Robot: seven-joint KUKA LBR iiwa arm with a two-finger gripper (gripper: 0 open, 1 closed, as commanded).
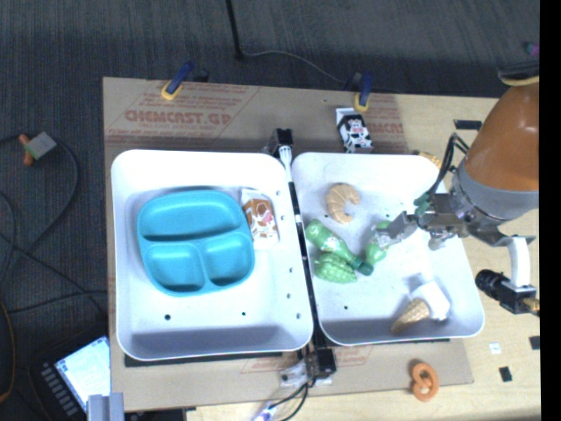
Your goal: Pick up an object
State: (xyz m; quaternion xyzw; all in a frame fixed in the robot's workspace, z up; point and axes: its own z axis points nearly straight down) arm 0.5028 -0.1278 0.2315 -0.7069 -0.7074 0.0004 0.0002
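Your arm is reaching in from the right edge of the frame, its orange band sitting at the upper right, and your gripper is hovering over the middle of the right bin. Its fingers are standing apart with nothing between them, the tips lying just above and right of the green toy vegetables, which are resting in the centre-left of that bin near the divide. A tan bagel-shaped toy is lying in the upper part of the same bin, well apart from an ice-cream cone toy at the lower right. In the left bin, a blue divided tray is occupying the centre, and a small packet is lying just beside its right edge. A small orange ring is sitting on the bench below the right bin.
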